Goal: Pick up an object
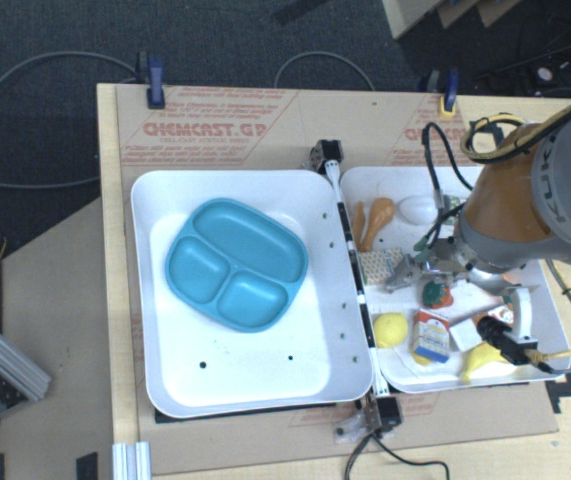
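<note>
Overhead, the arm (525, 203) reached in from three o'clock over the right bin (550, 353), its gripper (427, 268) low among the clutter near the bin's middle. Whether its jaws were released or clenched could not be told from this angle; nothing showed between them.

Nearest candidate was a small green and red toy (434, 293), lying just beside the gripper at about five o'clock from it. A yellow ball (390, 329) sat farther off at seven o'clock, near the bin's left wall. A small carton (430, 337) lay at six o'clock, its long axis running roughly twelve to six. An orange, drumstick-shaped piece (373, 219) lay at ten o'clock, its long axis tilted from one to seven. A perforated pad (375, 265) sat at nine o'clock, close to the tip.

A blue tray (237, 263) lay alone in the left bin (170, 368), well apart at nine o'clock.

By this frame, a short drop toward five o'clock looked the likeliest route to a grasp.
</note>
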You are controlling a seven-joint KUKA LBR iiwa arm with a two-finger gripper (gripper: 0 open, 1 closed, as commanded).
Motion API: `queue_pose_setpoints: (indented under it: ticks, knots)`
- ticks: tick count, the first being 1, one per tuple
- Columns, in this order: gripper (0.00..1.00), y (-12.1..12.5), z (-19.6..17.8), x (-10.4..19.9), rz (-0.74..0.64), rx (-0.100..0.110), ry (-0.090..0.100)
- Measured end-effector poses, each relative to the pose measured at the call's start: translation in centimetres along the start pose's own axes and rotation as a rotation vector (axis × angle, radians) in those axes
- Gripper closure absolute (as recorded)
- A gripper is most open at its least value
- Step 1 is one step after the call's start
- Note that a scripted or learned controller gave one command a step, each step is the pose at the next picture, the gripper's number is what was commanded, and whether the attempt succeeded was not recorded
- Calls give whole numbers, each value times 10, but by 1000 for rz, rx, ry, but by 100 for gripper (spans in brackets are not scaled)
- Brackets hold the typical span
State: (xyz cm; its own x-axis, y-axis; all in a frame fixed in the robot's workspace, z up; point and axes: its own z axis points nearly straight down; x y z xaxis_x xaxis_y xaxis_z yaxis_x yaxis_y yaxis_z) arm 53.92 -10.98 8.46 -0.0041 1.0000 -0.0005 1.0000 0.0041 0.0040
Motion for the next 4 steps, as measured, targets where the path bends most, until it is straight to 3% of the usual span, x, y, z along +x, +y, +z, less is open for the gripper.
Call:
queue_pose_setpoints:
  ticks: [1,2,3,4]
  knots:
    - [100,-2,-10,-2,4,0,-1]
    - [0,-2,-10,-2,5,1,-1]
    - [0,-46,1,7,6,11,3]
    - [100,-43,-10,6,5,3,0]
